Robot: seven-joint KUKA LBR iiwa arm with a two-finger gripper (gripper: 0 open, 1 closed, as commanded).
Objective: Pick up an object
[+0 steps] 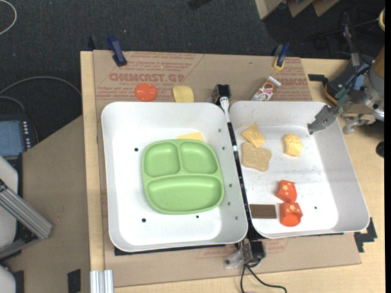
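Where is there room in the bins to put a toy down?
Right bin: bare floor right of the corn and strawberries. Left bin: strips around the green plate. Crowded: the right bin's left half, with cheese and toast.

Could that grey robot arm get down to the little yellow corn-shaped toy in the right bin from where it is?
Probably yes. The gripper hangs over the right white bin's far corner, and the yellow corn-shaped toy lies alone nearby, with nothing between them.

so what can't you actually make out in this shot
- Arm: cut off by the camera view's right edge; its fingers' opening is too small and dark to read.
- Yellow piece: mostly hidden behind the green divided plate.
- Small packet above the right bin: label too small to read.
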